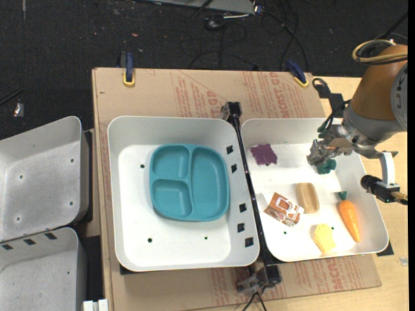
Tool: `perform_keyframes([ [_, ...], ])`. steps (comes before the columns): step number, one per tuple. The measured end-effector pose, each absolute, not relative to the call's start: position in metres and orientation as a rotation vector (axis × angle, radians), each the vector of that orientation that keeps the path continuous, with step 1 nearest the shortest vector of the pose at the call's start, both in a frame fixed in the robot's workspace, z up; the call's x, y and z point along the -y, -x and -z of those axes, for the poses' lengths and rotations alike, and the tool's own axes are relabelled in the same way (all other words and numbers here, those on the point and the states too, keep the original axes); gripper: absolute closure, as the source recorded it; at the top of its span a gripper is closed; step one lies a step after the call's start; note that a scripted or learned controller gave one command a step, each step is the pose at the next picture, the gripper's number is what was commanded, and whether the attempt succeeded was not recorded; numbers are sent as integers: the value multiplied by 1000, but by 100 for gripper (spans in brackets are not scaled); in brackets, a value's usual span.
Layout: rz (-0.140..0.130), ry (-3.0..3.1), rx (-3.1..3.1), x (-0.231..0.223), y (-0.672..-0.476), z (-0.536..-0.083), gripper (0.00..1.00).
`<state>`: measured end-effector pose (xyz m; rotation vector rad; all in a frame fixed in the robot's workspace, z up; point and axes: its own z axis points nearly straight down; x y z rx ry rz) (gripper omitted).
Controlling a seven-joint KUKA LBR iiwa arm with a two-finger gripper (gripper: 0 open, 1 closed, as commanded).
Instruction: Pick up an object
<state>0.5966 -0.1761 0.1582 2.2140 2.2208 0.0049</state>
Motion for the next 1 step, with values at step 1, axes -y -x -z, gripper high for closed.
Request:
perform_keyframes([
  [1, -5, -2214, -2220, 176, -598, -212, 100],
])
